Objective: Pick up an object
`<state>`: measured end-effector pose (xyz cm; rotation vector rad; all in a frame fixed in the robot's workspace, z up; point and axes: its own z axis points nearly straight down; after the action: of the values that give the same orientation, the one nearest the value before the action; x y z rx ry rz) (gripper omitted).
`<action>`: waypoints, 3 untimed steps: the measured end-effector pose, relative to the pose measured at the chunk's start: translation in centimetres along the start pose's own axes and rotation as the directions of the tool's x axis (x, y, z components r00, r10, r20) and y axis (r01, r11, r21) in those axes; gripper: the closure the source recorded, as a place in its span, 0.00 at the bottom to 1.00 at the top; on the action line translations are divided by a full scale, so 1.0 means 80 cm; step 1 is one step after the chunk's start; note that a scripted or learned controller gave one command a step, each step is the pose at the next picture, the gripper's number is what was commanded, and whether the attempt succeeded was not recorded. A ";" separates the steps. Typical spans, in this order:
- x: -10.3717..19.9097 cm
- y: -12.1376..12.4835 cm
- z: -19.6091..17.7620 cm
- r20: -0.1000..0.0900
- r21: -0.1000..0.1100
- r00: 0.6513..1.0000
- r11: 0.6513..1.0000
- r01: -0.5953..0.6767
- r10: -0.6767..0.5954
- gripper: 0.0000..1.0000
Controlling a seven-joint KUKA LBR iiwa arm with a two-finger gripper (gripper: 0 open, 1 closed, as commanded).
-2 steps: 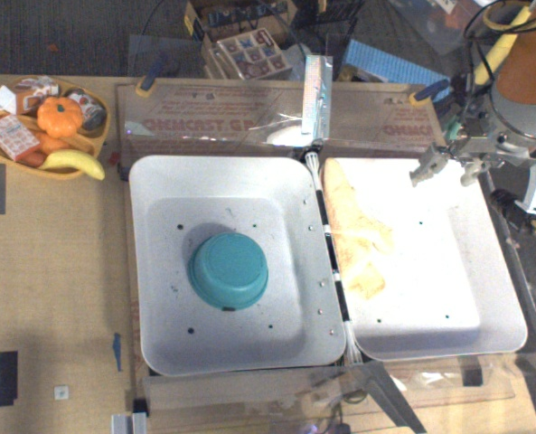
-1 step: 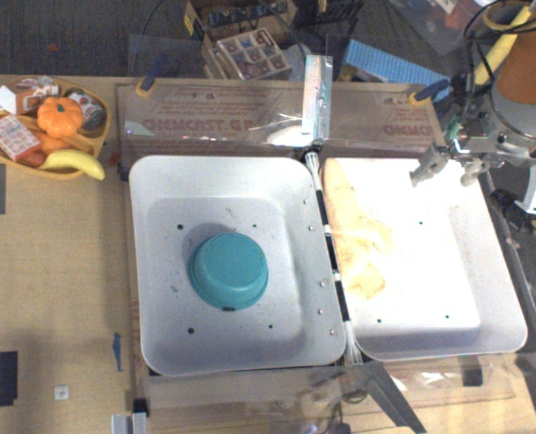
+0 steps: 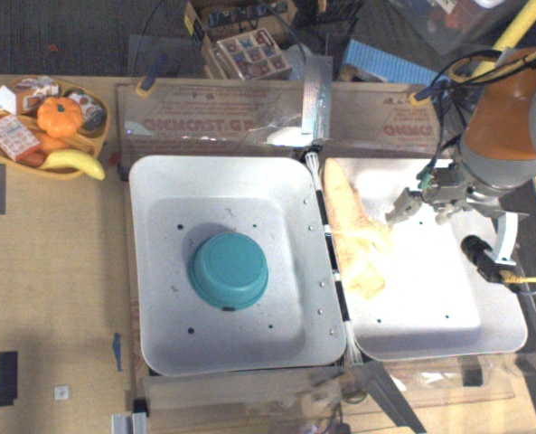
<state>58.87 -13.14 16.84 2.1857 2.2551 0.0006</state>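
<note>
A teal bowl (image 3: 230, 269) lies upside down in the middle of the left bin (image 3: 159, 197). A pale yellow, soft-looking object (image 3: 351, 231) stretches along the left wall of the right bin (image 3: 448, 319). My gripper (image 3: 423, 210) hangs over the upper right part of the right bin, just right of the yellow object's upper half. Its fingers (image 3: 400, 209) are spread open with nothing between them. The grey arm with its orange band (image 3: 503, 107) rises behind it at the right.
A basket (image 3: 42, 129) with a small pumpkin, a banana and boxes sits on the bench at the far left. Cardboard boxes and clutter stand behind the bins. A black cable connector (image 3: 480, 253) hangs off the wrist near the right bin's right wall.
</note>
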 end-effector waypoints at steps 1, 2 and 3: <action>0.011 0.018 0.097 0.002 -0.012 0.999 0.998 0.055 -0.054 0.00; 0.033 0.037 0.097 0.007 -0.012 0.987 0.987 0.160 -0.160 0.00; 0.013 0.031 0.096 0.001 -0.004 0.971 0.971 -0.240 0.240 0.00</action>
<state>61.31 -12.03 9.14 2.4387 1.9725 0.0044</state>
